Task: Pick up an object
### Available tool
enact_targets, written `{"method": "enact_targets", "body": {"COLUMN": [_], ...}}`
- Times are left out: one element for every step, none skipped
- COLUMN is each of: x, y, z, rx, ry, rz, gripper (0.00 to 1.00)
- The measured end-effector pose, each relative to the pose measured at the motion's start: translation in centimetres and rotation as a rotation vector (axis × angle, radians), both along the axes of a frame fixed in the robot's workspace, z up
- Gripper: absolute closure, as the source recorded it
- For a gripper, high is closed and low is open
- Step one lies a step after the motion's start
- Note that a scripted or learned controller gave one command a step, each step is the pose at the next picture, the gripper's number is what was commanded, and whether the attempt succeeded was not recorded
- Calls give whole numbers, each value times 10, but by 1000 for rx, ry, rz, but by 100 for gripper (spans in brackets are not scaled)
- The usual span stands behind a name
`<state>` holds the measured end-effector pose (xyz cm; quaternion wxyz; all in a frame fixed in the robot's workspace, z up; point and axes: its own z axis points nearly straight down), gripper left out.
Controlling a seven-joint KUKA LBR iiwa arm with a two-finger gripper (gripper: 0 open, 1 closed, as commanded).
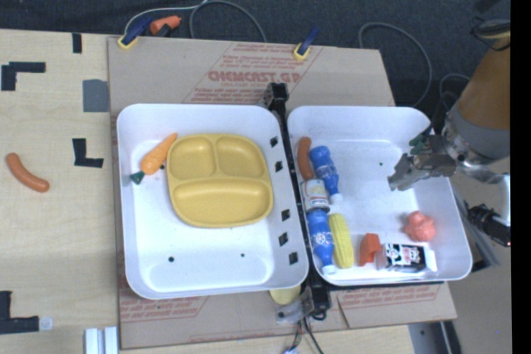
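Overhead, the grey arm with its orange band (496, 91) reaches in from the right, its gripper (408, 172) hanging above the bare floor of the right bin (365, 122), with nothing seen between its fingers; whether they are released or clenched cannot be told. Near it, toward the bin's near right corner, lies a pink lumpy object (420, 225), apart from the gripper. Along the near wall sit a black-and-white carton (408, 257) and, just left of it, a small orange piece (369, 249). A yellow corn cob (340, 238) lies beside a blue bottle (320, 240), with a second blue bottle (324, 168) farther back next to a brown sausage (304, 157) against the bin's left wall. In the left bin (199, 282) rests a yellow divided plate (221, 180), a toy carrot (155, 155) just off its far left edge. Another sausage (26, 172) lies alone on the wooden bench (50, 253), well to the left
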<state>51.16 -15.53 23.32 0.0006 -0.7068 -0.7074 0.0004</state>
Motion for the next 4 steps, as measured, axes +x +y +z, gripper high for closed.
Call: {"method": "enact_targets", "body": {"x": [-2,88,148,148], "y": [52,60,60,-45], "z": [-73,-135,-149,-79], "rx": [3,1,-1,-8], "ry": [7,1,-3,-8], "rz": [4,3,2,-7], "gripper": [0,0,0,0]}}
